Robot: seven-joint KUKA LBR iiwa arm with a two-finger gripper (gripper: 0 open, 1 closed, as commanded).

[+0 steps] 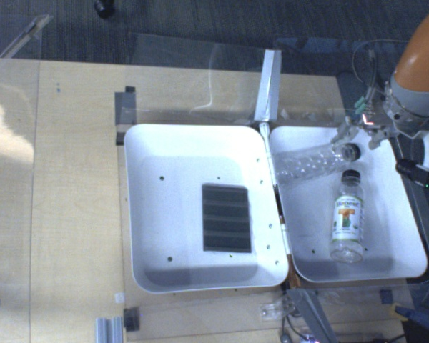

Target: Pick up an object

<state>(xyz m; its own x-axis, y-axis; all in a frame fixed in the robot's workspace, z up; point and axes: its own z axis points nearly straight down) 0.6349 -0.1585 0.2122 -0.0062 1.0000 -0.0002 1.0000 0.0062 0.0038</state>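
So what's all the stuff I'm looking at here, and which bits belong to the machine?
Shallow white plastic bins: two, white, side by side on the bench, left, right.
Dark ribbed rectangular block: one, dark grey, middle of left bin.
Clear plastic bottle with black cap and printed label: one, lying in right bin.
Clear crinkled plastic bottle: one, transparent, lying at right bin's far end.
Light wooden bench: one, tan.
Robot arm: one, orange band, upper right.
Claw: one, above right bin's far end.

Pale wooden bench point(64, 213) across the near and middle ground — dark carpet floor point(222, 9) beyond its far edge. Clear plastic sheeting point(193, 77) standing along the far side. Bright glare point(3, 131) washing over the wood at left — softer light elsewhere.
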